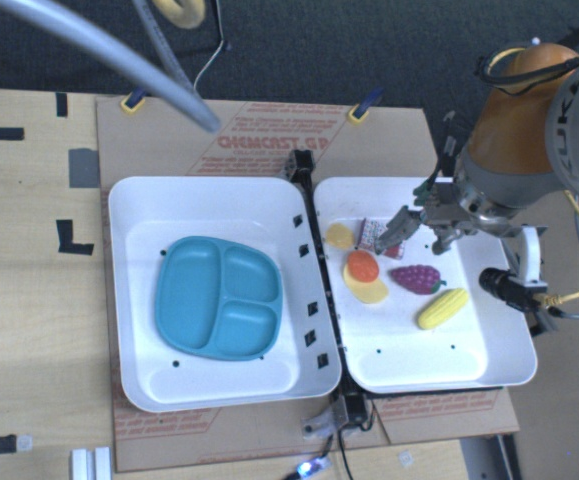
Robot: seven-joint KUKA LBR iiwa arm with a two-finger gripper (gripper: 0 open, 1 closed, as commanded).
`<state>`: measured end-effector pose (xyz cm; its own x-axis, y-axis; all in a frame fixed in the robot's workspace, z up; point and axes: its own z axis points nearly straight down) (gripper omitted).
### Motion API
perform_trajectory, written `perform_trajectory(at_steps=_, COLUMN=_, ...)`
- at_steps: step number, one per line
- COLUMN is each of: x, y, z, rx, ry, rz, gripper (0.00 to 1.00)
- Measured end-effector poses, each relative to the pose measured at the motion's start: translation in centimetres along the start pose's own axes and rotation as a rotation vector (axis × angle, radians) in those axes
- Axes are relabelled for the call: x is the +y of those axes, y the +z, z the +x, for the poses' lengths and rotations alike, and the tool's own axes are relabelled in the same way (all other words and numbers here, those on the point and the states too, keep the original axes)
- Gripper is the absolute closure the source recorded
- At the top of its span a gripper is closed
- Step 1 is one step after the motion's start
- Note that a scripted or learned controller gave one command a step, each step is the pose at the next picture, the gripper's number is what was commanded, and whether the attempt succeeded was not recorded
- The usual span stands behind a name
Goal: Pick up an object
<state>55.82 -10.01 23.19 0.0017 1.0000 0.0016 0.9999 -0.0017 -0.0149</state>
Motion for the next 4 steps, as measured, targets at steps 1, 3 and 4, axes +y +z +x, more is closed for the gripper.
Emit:
perform_trajectory(at_steps=1, x=0.2, y=-0.7, z=0.0, rx=-0.001, ry=-0.003, rz=-0.013, gripper=0.0)
perform_trajectory(at_steps=3, x=0.5, y=10.3, z=-0.7, rx=-0.001, ry=-0.002, rz=-0.008, gripper=0.0)
perform_trajectory(at_steps=4, x=0.5, y=14.9, z=-0.7, rx=-0.002, ry=-0.003, rz=-0.013, gripper=0.0)
